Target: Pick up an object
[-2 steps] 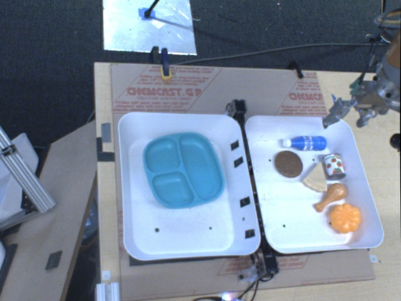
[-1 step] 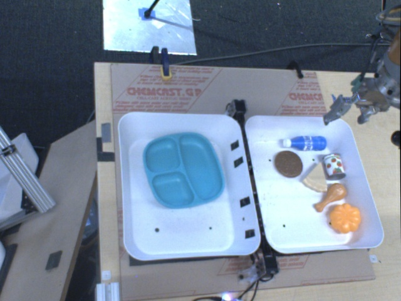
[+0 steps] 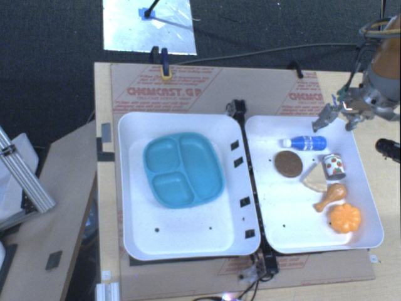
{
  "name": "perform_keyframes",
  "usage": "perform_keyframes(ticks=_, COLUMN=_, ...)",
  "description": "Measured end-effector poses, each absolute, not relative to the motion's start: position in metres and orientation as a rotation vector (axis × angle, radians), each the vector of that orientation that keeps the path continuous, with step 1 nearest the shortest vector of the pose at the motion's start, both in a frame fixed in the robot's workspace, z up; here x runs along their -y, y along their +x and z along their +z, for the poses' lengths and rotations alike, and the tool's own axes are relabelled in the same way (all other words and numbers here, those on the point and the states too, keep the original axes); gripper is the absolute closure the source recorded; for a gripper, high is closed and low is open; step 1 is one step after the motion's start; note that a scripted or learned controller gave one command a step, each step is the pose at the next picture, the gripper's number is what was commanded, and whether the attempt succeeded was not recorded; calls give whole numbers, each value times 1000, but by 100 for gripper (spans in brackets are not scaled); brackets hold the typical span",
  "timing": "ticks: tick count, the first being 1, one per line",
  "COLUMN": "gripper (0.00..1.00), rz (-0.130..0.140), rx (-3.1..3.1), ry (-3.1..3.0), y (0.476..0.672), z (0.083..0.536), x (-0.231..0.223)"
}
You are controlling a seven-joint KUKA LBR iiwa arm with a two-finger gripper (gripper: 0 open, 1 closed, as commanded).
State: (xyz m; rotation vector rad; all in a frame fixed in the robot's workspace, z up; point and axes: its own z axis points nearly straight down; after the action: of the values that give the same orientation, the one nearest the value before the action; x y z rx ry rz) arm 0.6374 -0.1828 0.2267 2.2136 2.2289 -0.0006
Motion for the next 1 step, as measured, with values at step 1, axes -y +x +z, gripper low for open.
perform_keyframes(ticks=1, gripper=0, rz=-1, rx=-2230, ry=2214, y=639, z=166, x=178)
